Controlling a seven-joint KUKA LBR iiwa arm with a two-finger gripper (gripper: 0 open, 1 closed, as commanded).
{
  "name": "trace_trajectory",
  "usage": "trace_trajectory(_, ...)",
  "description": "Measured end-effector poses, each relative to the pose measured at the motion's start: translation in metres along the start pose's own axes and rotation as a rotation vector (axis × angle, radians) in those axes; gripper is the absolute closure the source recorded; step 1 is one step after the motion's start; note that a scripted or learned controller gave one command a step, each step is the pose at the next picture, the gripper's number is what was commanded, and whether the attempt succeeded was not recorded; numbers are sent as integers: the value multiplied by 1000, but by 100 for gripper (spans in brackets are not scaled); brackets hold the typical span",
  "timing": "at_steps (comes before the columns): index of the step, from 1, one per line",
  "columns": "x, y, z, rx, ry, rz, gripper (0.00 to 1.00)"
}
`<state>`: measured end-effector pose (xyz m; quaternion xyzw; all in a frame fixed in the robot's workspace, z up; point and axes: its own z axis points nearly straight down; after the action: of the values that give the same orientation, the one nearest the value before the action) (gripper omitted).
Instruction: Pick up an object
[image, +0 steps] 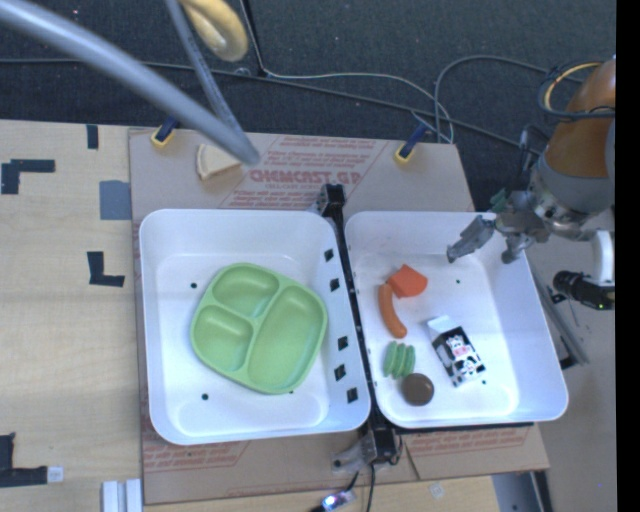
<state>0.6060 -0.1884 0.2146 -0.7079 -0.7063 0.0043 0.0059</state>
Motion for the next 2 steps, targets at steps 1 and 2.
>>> trace_trajectory(1, 0, 3, -8, -13, -3, -4, 0)
trace_trajectory(2, -2, 10, 39, -9, -3, -4, 0)
